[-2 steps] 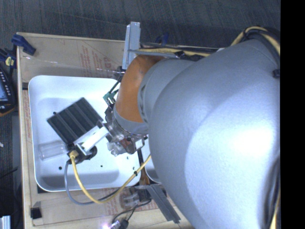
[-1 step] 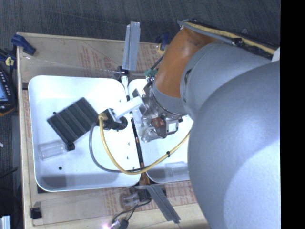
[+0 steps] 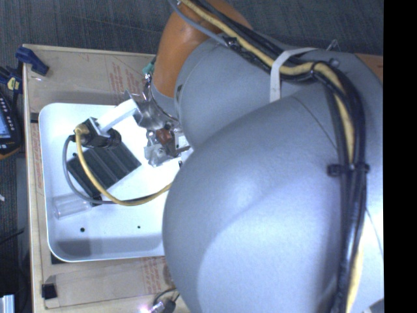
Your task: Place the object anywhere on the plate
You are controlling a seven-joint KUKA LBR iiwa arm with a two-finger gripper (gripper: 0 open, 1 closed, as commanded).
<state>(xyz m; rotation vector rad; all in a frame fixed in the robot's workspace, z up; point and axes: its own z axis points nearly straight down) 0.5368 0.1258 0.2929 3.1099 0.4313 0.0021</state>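
A pale wooden bench top [image 3: 98, 70] with faint red printing carries a shallow white plastic bin [image 3: 49, 175] with rounded corners, seen at the left of the scene. Beyond the bench the floor is dark grey carpet [image 3: 85, 12] with a fine woven texture. A blue clamp handle [image 3: 31, 59] sits at the far left corner of the bench, and some dark equipment lies off its left edge.

The big grey arm [image 3: 273, 201], matte and finely speckled, fills the right and near part of the scene, with a smooth orange band [image 3: 176, 44] at its far end. A bundle of black and yellow cables [image 3: 287, 57] runs along it, held by a white strap.

Below the orange band the metal two-finger gripper [image 3: 156, 152] hangs over the bin's right part; whether it is apart or together cannot be told from here. A black ribbed block-shaped unit [image 3: 107, 162] lies over the bin, with a yellow cable [image 3: 111, 197] looping around it. A small clear plastic object [image 3: 68, 206] rests on the bin floor near the left wall, well apart from the gripper. I cannot make out a plate.
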